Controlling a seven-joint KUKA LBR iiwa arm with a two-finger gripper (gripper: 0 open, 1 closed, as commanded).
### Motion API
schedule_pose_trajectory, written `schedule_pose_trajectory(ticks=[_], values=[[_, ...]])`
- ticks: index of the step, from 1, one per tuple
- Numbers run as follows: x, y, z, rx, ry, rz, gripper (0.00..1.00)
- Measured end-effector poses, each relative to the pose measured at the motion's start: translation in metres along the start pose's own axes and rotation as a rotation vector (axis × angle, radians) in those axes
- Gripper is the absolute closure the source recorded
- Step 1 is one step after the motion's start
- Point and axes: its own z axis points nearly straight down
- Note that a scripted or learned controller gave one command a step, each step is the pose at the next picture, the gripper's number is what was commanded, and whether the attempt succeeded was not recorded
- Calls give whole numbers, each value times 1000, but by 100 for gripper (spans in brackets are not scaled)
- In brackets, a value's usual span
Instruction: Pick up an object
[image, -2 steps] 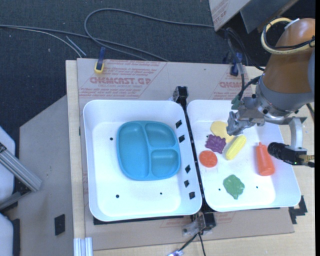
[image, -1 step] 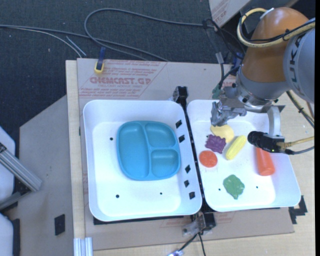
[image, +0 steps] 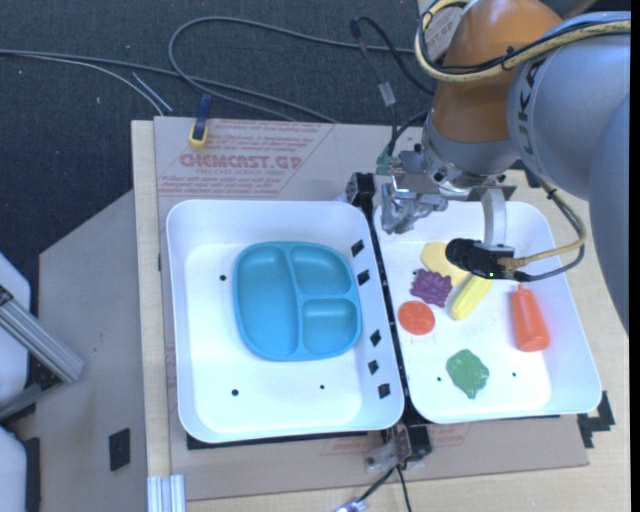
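My gripper (image: 401, 212) hangs over the far left corner of the right bin (image: 570, 385), beneath the grey arm with its orange band. Nothing shows in its grip. Toys lie in that bin below the gripper: a yellow corn cob (image: 470, 294), a purple grape bunch (image: 432, 287), a round orange-red piece (image: 417, 318), a green leafy piece (image: 467, 371) and an orange carrot (image: 529, 319). Another yellow piece (image: 434, 256) lies partly under a black part of the arm.
The left bin (image: 195, 380) holds a blue divided plate (image: 297, 299). A black-clipped divider (image: 372, 300) joins the two bins. A black module (image: 477, 256) with a cable hangs over the right bin. Cardboard and loose cables lie behind the bins.
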Motion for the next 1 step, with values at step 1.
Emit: schedule_pose_trajectory(ticks=[1], values=[[53, 15, 4, 1, 1, 0, 100]])
